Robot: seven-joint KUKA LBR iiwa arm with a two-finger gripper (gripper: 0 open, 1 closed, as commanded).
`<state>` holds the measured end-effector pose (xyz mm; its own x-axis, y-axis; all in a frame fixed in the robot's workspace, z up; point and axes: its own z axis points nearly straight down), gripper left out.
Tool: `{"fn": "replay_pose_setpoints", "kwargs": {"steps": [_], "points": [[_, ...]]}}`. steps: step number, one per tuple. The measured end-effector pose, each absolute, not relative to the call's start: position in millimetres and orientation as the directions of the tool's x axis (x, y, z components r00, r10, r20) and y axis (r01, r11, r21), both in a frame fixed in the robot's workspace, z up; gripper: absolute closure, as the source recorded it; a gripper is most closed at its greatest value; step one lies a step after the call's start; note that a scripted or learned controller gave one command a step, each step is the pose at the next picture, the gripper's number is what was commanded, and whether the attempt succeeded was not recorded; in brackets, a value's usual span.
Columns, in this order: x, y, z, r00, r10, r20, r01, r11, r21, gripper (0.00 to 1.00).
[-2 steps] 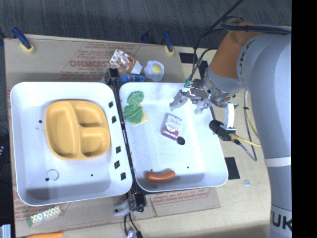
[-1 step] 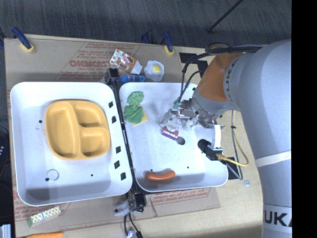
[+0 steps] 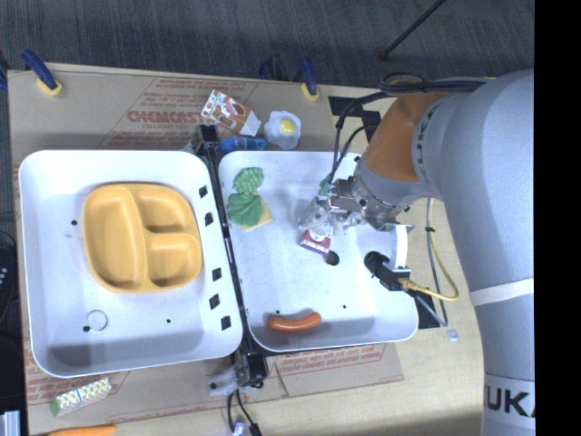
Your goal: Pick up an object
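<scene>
Arm (image 3: 472, 180): grey with an orange band, reached in from the right over the right bin (image 3: 381, 327).
Left bin (image 3: 36, 243): held a yellow divided tray (image 3: 141, 236).
Gripper (image 3: 329, 214): low over the right bin's middle; whether open or closed could not be told.
Pink-and-white packet (image 3: 318, 241): lay in the right bin just below the gripper, toward the near wall, apparently the likeliest target.
Sausage (image 3: 292, 321): long axis left-right, well apart at the near wall.
Green leafy toy (image 3: 247, 198): left of the gripper.
</scene>
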<state>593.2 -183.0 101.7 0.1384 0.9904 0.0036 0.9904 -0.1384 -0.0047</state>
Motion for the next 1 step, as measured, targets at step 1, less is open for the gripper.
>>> {"fn": "replay_pose_setpoints", "kwargs": {"steps": [1], "points": [[595.7, -168.2, 203.2, 0.096, 0.995, 0.000, 0.995, -0.096, -0.002, 1.00]]}}
